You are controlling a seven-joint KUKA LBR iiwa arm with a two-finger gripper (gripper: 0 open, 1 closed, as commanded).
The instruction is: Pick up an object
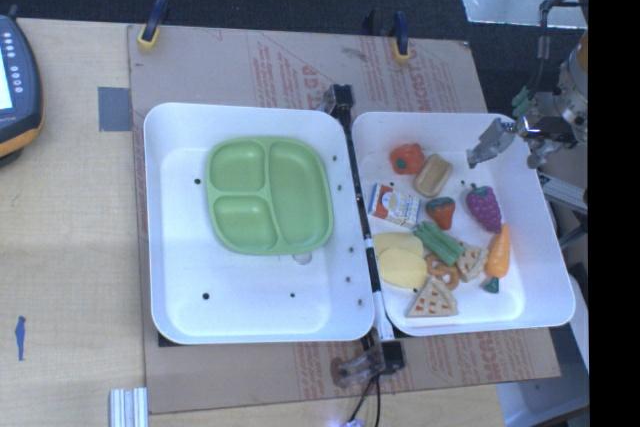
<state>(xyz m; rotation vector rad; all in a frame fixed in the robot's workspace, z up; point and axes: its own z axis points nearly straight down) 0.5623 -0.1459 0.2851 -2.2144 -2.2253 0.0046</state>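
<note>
While nothing is seen lifted, the pick is judged not yet started: every toy lies on the floor of the right bin [540,310].

Hand [505,140] is seen over the upper-right part of that bin, just right of the tan bread roll [432,175], above the floor. One grey finger [488,143] is made out; spread cannot be told from this angle, and nothing is seen in it.

Left to do, as judged: descend, close on a toy, lift clear.

Count, placed relative to the right bin:
- 1 red tomato [406,158], upper middle, touching the roll
- 1 bread roll
- 1 purple grape bunch [484,208], right of centre, nearest candidate to the hand
- 1 strawberry [440,212], centre
- 1 small printed packet [393,205], left side
- 1 green bean pod [437,243], centre-low
- 1 carrot [498,253], lower right
- 2 yellow pieces [400,263], lower left, overlapping
- 1 pretzel [441,271], partly hidden, identity unsure
- 1 wedge sandwich [430,299], bottom edge

Left bin [170,305], adjoining: 1 green divided plate [270,195], three compartments. 2 bins on the tabletop [70,245].
</note>
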